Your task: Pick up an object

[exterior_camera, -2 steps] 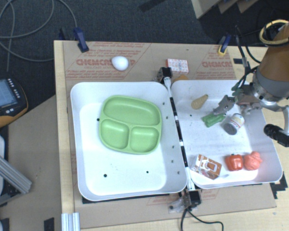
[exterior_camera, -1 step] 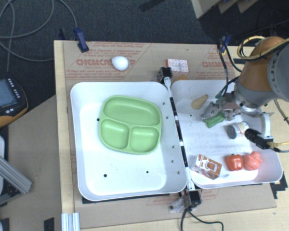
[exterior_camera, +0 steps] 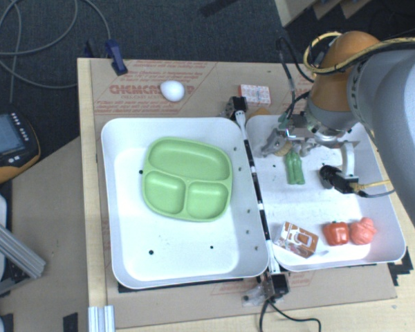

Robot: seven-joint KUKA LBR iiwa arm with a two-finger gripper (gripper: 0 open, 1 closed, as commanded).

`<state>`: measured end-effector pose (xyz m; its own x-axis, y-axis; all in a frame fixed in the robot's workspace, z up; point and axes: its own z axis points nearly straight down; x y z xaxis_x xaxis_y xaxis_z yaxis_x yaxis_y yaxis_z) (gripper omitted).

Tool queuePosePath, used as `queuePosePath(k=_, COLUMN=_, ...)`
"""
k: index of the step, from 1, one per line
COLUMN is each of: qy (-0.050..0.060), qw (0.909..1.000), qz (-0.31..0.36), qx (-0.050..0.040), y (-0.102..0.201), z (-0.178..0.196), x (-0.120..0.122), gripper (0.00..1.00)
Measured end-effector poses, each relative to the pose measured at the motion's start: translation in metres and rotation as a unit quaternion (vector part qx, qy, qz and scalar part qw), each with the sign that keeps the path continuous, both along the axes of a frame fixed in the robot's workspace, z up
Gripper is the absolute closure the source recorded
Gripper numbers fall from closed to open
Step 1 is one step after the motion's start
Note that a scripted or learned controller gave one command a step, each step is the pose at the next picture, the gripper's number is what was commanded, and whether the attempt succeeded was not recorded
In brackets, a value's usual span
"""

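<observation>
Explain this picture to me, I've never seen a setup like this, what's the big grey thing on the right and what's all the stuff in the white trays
The big grey thing with the orange band is a robot arm, reaching in from the right. One camera fixed above the bench looks down at a slant. At the arm's end is a two-finger gripper, low over the right white bin. A slim green object lies just below it; whether the gripper is touching or holding it cannot be told from here. Nearer the front of that bin lie a brown and white packet, a red toy-like piece and a pink one beside it. The left white bin holds a light green plate with three compartments. Behind the bins, a small white egg-shaped object rests on the brown cardboard.
</observation>
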<state>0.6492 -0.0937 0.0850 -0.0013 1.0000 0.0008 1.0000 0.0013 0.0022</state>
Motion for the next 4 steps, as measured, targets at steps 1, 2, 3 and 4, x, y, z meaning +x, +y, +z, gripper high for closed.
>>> queuePosePath(k=1, qy=0.000, qw=1.0000, qz=0.000, qx=-0.0009, y=-0.0070, z=0.0001, x=0.0177, gripper=0.00)
queuePosePath(k=2, qy=0.001, qw=1.0000, qz=0.000, qx=-0.0008, y=-0.0044, z=0.0001, x=0.0175, gripper=0.00)
queuePosePath(k=3, qy=0.001, qw=1.0000, qz=0.000, qx=-0.0008, y=-0.0005, z=0.0001, x=0.0174, gripper=0.00)
queuePosePath(k=4, qy=0.001, qw=1.0000, qz=-0.001, qx=-0.0011, y=-0.0054, z=0.0000, x=0.0173, gripper=0.00)
